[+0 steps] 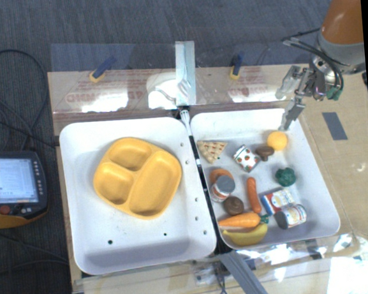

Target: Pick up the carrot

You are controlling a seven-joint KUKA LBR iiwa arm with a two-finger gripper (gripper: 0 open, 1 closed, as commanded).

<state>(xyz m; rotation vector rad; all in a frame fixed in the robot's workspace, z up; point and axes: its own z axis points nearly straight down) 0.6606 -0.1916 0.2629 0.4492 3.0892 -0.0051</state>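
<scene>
Hanging over the far right corner of the right bin [313, 164], the gripper [291, 118] points down just beside a yellow lemon [277, 141], and whether it is open or closed cannot be told. Outward from there in the same bin lie a waffle wedge [211, 150] at the far left, a green broccoli [286, 176] by the right wall, and a red sausage [253, 194] in the middle. The carrot [240, 221] lies flat near the bin's near edge, touching a banana [246, 235], while the left bin [78, 184] carries a yellow divided plate [137, 176].
</scene>
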